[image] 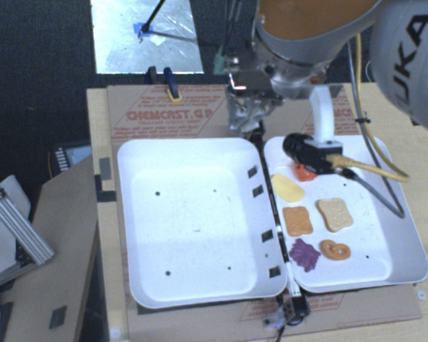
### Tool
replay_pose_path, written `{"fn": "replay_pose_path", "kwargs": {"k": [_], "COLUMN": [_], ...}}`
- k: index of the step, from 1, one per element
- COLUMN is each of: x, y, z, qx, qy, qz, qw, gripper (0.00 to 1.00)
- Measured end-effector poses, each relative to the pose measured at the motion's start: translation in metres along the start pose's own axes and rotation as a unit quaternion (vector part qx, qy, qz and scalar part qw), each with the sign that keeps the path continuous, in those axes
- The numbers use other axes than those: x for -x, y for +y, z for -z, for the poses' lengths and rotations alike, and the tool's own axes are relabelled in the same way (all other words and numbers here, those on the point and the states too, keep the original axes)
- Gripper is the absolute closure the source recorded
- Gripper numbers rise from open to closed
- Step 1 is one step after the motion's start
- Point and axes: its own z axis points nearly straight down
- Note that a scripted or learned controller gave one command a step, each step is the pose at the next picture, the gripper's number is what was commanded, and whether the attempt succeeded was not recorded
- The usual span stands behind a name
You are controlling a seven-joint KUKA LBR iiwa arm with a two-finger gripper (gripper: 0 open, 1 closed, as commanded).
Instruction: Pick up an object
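Observation:
Several small food-like objects lie in the right bin [400,264]: a yellow piece [288,188], an orange square [297,220], a slice of toast [334,213], a purple cluster [304,254], a small pretzel [334,250], and a red piece [304,173] half hidden under a black fitting. My gripper [251,122] hangs over the far end of the divider between the two bins, up and left of the yellow piece. Nothing shows in its grasp.
The left bin [191,218] stands beside the right one. A black fitting with yellow cables [310,153] and a white bracket [322,120] reach over the right bin's far part. Blue clamps [171,81] hold the far edge of the cardboard.

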Motion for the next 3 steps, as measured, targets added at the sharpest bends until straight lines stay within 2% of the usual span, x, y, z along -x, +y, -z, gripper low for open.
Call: {"fn": "replay_pose_path", "kwargs": {"k": [1,2,3], "x": [0.002,0.002,0.002], "y": [-0.002,-0.002,-0.001], "z": [0.002,0.013,0.024], "qx": [0.000,0.001,0.002], "qy": [0.000,0.000,0.001], "qz": [-0.001,0.002,0.004], "qw": [1.0000,1.0000,1.0000], "gripper": [0.00,1.00,1.00]}}
